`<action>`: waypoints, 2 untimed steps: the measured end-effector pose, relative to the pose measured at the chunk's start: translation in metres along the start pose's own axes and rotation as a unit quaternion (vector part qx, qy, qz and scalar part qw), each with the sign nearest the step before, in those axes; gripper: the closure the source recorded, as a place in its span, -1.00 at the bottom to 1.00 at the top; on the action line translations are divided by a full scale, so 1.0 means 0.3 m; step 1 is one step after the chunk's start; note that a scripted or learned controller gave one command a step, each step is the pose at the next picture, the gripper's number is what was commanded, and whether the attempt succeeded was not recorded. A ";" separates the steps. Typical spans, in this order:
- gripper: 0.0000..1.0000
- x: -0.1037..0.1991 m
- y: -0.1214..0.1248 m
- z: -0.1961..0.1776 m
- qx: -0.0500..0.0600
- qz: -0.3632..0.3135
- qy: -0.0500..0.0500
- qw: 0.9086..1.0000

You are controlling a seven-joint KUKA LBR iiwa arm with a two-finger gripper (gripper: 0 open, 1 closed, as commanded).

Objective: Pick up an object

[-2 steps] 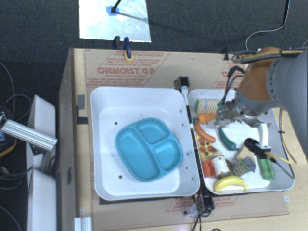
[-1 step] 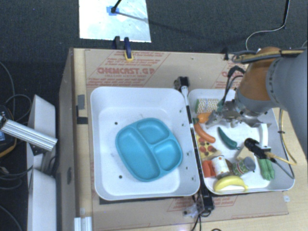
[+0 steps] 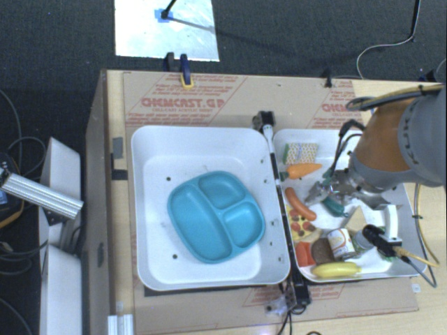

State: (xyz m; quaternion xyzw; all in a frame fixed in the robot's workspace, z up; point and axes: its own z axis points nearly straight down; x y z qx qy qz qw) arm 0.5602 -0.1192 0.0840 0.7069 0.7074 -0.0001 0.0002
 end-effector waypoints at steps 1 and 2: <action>1.00 0.001 0.003 -0.036 -0.001 -0.001 0.000 1.000; 1.00 0.160 -0.087 -0.476 -0.002 -0.001 0.000 1.000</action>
